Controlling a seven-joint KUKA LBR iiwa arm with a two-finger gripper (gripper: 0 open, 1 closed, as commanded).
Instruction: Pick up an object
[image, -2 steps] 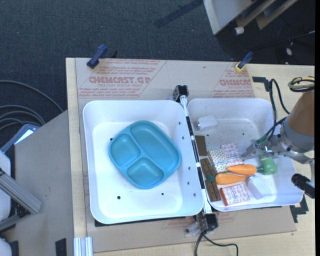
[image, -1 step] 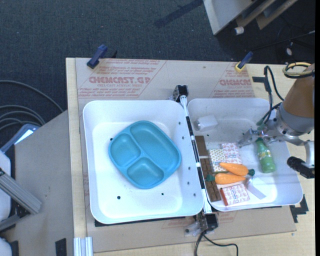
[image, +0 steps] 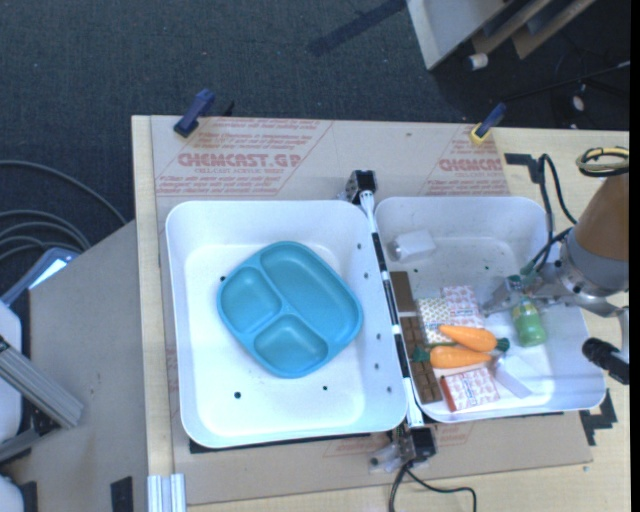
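1. Nearest the camera, at 6 o'clock of the right bin, a red-and-white packet is lying flat against the bin's near wall.
2. Just beyond it, 2 toy carrots are lying side by side and touching: the nearer carrot is pointing its tip toward 9 o'clock, and the farther carrot is showing a green stalk end at 3 o'clock.
3. A brown strip is running along the 9 o'clock wall of the right bin, from near to far.
4. At 3 o'clock of the carrots, a small green bottle is sitting just beside the pincer.
5. The pincer is reaching in from 3 o'clock, with the grey arm behind it; I cannot tell how far it is spread, nor whether anything is between its tips.
6. A patterned white wrapper is lying at the bin's centre, touching the farther carrot.
7. Farther back, toward 11 o'clock, a pale white block is resting on the bin floor.
8. In the left bin, a blue divided plate with 3 compartments is sitting at the centre.
9. Both bins are standing side by side on the table.
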